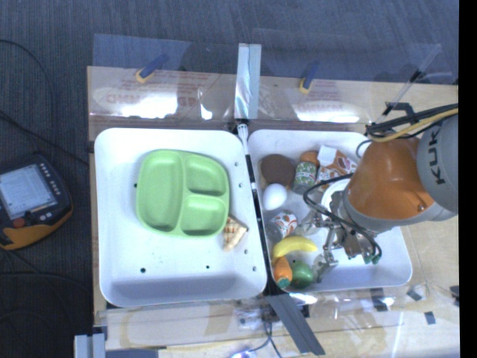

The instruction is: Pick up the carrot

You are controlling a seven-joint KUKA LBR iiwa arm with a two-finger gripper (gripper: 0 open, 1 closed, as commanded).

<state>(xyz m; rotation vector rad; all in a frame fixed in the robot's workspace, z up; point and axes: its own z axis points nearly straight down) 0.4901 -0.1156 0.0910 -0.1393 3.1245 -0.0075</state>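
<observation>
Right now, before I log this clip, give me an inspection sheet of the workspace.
Surface: two white bins, left bin, right bin, side by side on the bench.
Job's things: carrot in the right bin's near left corner, beside a green vegetable, under a banana.
Clutter: green divided plate, pastry piece, white egg, can, brown round item.
Grippers: claw low in the right bin, right of the banana; finger state unclear.
Cables: black and yellow on the arm.
Surroundings: handheld pendant on dark carpet.
</observation>
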